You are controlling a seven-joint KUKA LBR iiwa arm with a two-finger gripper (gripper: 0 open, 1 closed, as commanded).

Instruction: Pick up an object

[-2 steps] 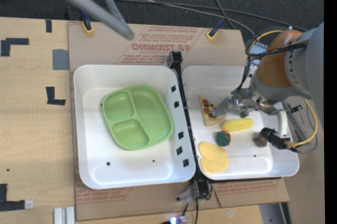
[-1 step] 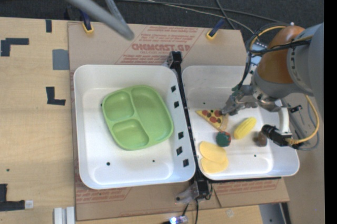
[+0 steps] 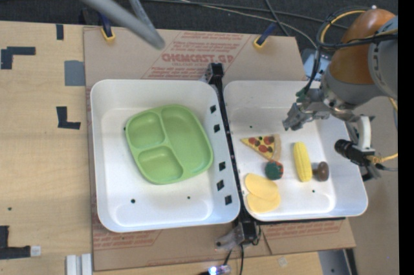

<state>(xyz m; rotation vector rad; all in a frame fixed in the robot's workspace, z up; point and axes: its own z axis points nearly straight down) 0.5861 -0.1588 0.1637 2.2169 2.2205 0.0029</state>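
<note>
Worktop (image 3: 39, 138) carries both bins; food toys cluster in right bin (image 3: 349, 202). End effector (image 3: 299, 117) hovers above pizza slice (image 3: 262, 145), probably lining up; grip width unclear.

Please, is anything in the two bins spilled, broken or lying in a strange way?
Nothing stands out. The green tray lies flat in the left bin. The pizza slice, corn and yellow disc lie apart in the right bin, unspilled.
</note>
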